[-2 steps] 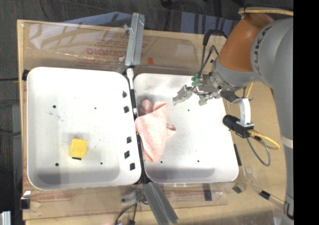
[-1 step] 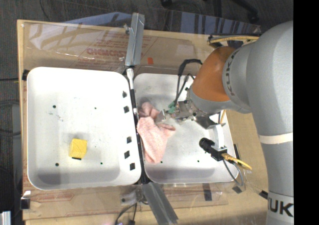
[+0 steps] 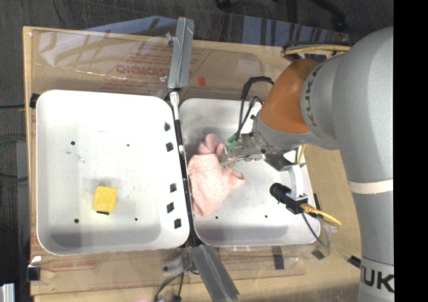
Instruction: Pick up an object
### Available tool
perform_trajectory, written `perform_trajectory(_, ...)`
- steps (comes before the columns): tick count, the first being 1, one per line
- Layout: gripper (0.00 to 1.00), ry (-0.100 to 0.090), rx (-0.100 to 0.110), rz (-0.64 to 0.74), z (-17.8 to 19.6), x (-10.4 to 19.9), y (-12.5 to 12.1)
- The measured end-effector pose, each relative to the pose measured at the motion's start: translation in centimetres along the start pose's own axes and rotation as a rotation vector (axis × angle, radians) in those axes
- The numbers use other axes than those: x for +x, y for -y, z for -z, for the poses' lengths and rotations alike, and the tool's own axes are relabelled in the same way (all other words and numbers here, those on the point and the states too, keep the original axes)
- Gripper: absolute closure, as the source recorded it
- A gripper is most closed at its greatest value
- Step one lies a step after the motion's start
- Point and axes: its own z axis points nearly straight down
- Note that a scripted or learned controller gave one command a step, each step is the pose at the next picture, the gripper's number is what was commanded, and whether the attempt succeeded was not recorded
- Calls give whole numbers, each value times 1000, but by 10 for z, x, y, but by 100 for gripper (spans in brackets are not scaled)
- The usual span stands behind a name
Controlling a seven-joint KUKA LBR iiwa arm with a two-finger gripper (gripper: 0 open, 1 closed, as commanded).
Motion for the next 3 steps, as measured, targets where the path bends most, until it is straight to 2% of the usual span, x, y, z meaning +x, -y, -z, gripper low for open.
perform_trajectory(1, 100, 0, 1, -13, 114, 49, -43)
perform_trajectory(2, 100, 0, 2, -88, 181, 97, -25)
perform_trajectory(3, 100, 0, 3, 328, 150, 71, -17)
